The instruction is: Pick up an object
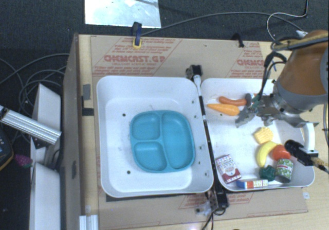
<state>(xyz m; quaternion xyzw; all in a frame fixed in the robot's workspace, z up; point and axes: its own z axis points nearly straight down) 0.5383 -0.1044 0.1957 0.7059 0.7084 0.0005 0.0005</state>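
Note:
My gripper hangs low over the right bin, at its upper middle, reaching in from the right. Its fingers stand open with nothing between them. Just left of the fingertips lie an orange carrot and a redder carrot-like piece, their right ends close to the gripper. Below the gripper sit a yellow waffle-like piece, a banana and a red tomato-like piece.
The left bin holds a blue divided plate. Along the right bin's front lie a small red box, a flat white-red-blue box, a dark green piece and a green-labelled can. A black clamp sits between the bins.

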